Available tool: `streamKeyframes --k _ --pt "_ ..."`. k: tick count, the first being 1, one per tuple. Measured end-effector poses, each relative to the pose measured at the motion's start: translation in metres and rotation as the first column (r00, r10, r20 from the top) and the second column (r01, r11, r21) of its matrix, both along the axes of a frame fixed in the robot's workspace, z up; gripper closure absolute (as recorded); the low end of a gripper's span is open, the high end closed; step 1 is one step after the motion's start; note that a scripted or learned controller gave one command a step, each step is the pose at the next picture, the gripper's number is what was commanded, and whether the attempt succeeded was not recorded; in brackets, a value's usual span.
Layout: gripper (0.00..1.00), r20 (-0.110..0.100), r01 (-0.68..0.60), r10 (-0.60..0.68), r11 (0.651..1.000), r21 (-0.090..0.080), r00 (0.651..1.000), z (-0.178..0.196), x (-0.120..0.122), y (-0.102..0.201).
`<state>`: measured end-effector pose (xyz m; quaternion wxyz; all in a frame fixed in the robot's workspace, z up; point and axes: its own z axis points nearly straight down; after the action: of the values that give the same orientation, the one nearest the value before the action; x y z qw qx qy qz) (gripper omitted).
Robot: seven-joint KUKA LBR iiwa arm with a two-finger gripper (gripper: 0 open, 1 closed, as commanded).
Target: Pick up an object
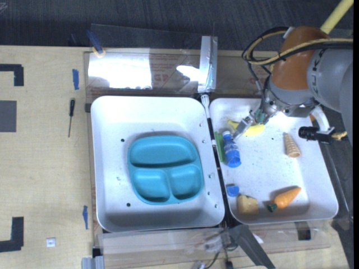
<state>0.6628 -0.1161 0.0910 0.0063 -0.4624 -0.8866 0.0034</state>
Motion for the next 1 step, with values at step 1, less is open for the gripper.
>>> streamKeyframes --k 1 --pt "0.0 0.017 0.267 -0.267 0.964 0.001 0.964 -0.0043 -0.0122 0.0007"
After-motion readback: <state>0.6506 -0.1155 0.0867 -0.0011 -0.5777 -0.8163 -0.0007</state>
